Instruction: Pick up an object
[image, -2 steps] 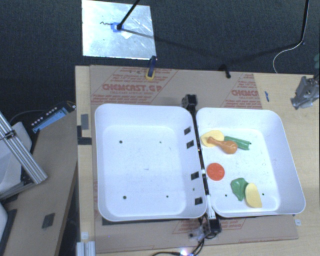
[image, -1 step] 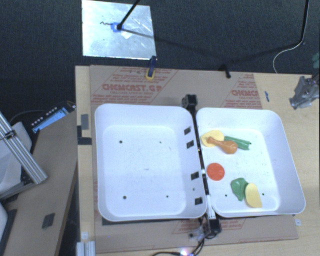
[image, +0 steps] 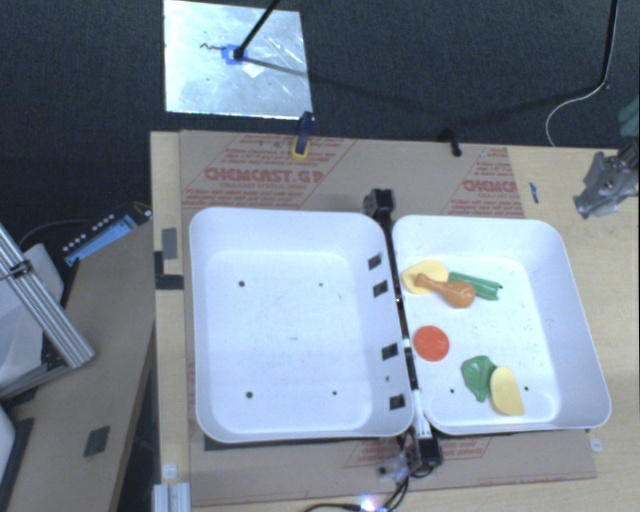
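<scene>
White plastic left bin (image: 285, 325) lies bare, centre-left of frame; the right bin (image: 575, 330) holds the candidates: orange round disc (image: 432, 343) nearest the divider, yellow-and-orange piece (image: 440, 283) touching a green strip (image: 477, 285), green lump (image: 478, 375) touching a yellow oval (image: 507, 391). Grey gripper (image: 604, 187) hangs at the right edge, outside the bins, nothing in it; how far it is parted, cannot tell. Best bet: descend on the disc, which sits apart from its neighbours.

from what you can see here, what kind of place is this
Most likely a robotics lab bench set up for pick-up trials. Two shallow white bins sit side by side on a board, toy-like items such as an orange disc lie in the right one, and a gripper hangs at the right edge.
</scene>
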